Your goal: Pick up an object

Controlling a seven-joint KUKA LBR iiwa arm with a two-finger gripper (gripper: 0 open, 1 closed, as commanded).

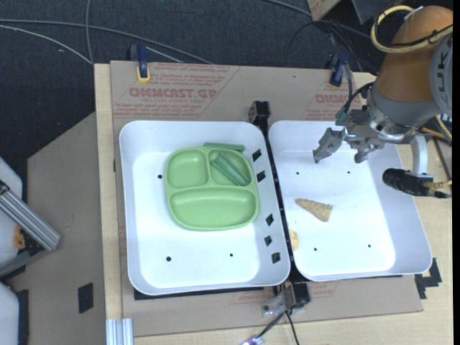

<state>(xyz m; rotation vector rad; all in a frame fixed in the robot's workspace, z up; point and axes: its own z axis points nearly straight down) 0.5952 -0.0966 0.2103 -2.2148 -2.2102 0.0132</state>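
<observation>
Tan wedge [315, 208] lay untouched in the right bin [402, 254]. We saw the gripper [343, 149] at its one o'clock, fingers spread, nothing between them. Nothing was picked yet; descent, closing and lift all remained, we judged.

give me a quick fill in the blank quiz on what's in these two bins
1. The green divided plate lies in the ____ bin.
2. The tan wedge-shaped piece lies in the ____ bin.
3. The gripper hangs above the right bin with its fingers ____.
4. The divided plate has ____ compartments.

Missing words: left; right; open; three
</observation>
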